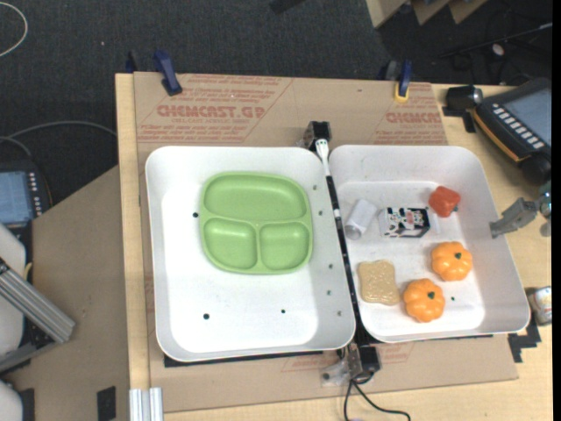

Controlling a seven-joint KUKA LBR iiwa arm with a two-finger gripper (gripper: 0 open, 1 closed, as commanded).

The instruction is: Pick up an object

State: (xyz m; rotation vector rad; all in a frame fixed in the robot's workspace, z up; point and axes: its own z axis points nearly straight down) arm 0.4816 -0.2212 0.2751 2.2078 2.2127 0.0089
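A brown board (219, 103) with red letters lies under two white bins; the left bin (158, 235) and the right bin (493, 279) sit side by side, touching; a blue clamp (166, 71) grips the board's far edge, and a yellow and blue clamp (403, 82) grips it further right; a black clip (317, 133) sits where the bins meet at the far side; black wires (364, 402) hang at the near edge; a gadget with a screen (517, 121) lies at the right; a metal rail (35, 310) shows at the left; the floor (88, 24) is dark.
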